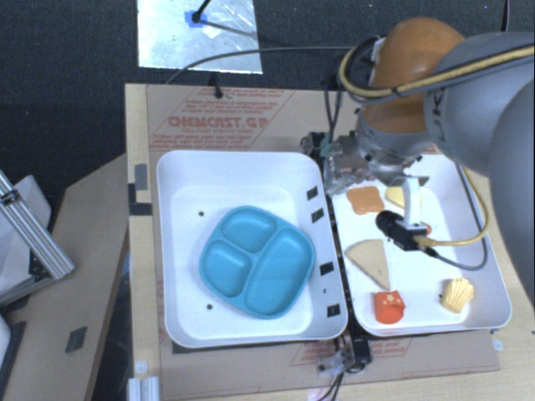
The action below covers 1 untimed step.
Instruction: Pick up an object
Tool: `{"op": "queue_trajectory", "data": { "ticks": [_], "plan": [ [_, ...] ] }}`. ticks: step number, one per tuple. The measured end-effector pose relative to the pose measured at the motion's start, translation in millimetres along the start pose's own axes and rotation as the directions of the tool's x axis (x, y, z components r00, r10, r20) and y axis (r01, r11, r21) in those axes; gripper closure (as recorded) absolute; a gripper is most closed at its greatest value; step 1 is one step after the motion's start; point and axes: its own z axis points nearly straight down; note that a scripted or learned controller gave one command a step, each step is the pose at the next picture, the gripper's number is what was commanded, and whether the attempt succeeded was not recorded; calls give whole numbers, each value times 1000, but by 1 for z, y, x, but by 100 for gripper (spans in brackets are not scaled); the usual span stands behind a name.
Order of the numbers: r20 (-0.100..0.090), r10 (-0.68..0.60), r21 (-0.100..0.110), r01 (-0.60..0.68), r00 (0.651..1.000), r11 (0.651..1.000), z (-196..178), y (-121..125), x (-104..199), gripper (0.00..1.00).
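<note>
My gripper [347, 172] hangs low over the far left corner of the right bin [493, 284], close to the wall shared with the left bin. Just in front of it lies an orange-brown flat piece [364, 200], and a pale yellow piece [396, 195] lies to that one's right. Nearer the front are a tan wedge [371, 261], a small red-orange block [389, 307] and a yellow ridged piece [457, 294]. Nothing is seen held by the gripper.
The left bin [185, 192] holds a blue divided plate [257, 260]. The arm's grey body and orange band [418, 53] cover the right bin's far right part. A silver sheet [199, 23] lies beyond the bench.
</note>
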Motion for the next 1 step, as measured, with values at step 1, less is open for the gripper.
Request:
{"op": "queue_trajectory", "data": {
  "ticks": [1],
  "plan": [
    [-1,-1,0,1,1000,1000,8,-7,59,100]
  ]
}}
